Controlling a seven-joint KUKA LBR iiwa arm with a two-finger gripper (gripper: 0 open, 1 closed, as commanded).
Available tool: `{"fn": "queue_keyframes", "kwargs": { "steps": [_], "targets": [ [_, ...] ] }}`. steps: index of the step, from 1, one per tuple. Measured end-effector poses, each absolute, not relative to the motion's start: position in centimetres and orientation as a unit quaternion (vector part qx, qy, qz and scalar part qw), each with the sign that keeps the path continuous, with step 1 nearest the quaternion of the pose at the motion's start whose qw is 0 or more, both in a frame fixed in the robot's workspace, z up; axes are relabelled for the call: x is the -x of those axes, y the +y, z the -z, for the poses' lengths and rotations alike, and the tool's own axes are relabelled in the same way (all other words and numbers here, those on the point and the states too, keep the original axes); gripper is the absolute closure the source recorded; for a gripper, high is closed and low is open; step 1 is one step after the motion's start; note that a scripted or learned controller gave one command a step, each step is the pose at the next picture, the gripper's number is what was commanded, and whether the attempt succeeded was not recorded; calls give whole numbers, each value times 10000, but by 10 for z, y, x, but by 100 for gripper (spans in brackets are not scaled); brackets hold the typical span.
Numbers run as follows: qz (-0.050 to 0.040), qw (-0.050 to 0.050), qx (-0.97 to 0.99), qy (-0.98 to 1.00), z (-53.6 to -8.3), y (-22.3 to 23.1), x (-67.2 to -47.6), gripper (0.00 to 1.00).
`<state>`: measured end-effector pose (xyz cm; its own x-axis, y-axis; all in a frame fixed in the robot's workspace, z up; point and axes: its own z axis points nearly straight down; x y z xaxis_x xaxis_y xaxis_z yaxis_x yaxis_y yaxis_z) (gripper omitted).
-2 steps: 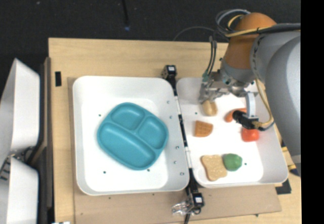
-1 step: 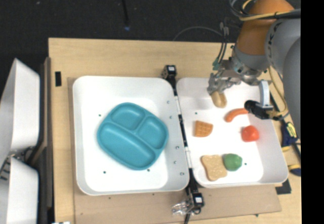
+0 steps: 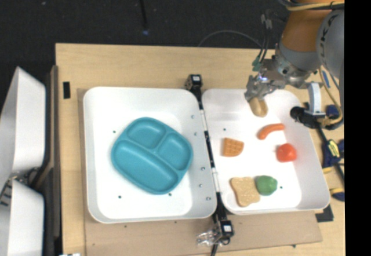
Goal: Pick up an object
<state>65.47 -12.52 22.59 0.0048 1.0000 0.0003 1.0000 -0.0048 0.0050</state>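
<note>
The gripper [image 3: 258, 98] hangs over the right bin's [image 3: 307, 200] far edge with a tan piece [image 3: 259, 108] at its tip; whether it is clamped cannot be told. Nearer lie a sausage [image 3: 271, 130], waffle [image 3: 232, 147], tomato [image 3: 286, 153], toast [image 3: 244, 190] and a green piece [image 3: 266, 185]. A teal plate [image 3: 152, 155] sits in the left bin [image 3: 98, 203].

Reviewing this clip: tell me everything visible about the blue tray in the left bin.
The blue tray is a teal, plastic-looking plate with rounded corners and three compartments, one large and two smaller, split by raised ridges. It lies flat, turned at an angle, near the middle of the left bin, resting on the bin's white floor. Its compartments hold nothing, and nothing else touches it.
</note>
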Motion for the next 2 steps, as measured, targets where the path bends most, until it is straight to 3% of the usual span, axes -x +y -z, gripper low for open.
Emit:
{"fn": "queue_keyframes", "kwargs": {
  "steps": [1, 2],
  "targets": [
    [-24, 25, -7062, 7080, -271, -123, -660, 100],
    [-5, -5, -7050, 7092, -276, -77, -641, 100]
  ]
}}
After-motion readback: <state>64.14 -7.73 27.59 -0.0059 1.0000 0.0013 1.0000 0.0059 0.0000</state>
